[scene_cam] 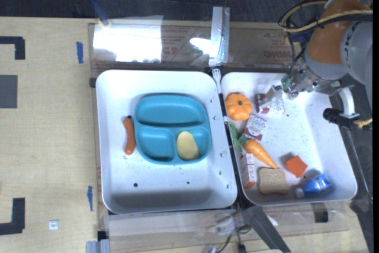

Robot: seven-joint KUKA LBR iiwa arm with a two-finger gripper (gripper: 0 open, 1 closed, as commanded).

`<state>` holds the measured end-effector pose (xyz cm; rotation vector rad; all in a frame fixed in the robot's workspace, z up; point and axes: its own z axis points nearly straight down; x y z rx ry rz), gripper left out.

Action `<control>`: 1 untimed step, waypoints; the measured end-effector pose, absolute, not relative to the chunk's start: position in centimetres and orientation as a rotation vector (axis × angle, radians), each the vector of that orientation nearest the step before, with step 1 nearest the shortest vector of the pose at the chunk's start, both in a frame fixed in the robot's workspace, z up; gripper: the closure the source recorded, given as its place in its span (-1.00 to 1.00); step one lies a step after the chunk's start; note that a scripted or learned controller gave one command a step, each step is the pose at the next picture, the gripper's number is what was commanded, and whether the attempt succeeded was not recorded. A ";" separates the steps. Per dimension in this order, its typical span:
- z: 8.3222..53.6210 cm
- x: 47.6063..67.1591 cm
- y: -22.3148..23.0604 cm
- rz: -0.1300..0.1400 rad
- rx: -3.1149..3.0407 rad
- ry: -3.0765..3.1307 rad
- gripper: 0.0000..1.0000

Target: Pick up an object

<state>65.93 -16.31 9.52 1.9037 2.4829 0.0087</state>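
Observation:
The right bin (331,145) holds an orange pumpkin (238,107), a red-and-white packet (256,125), a carrot (260,153), a slice of bread (272,181), an orange block (296,165), a blue object (314,185) and a crinkled silvery wrapper (270,102). My gripper (291,85) hangs low over the far part of this bin, just right of the wrapper. The grey arm with its orange band (328,47) reaches in from the upper right.
In the left bin (112,175) sits a blue divided plate (172,126) with a yellow potato-like piece (188,145) in its right compartment. An orange sausage-shaped toy (128,135) lies beside the plate. A clear plastic panel (160,38) stands behind the bins. Cables loop near the arm.

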 end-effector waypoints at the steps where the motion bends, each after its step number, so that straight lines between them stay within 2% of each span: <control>1: 11.0 66.3 -16.2 0.019 1.895 2.476 1.00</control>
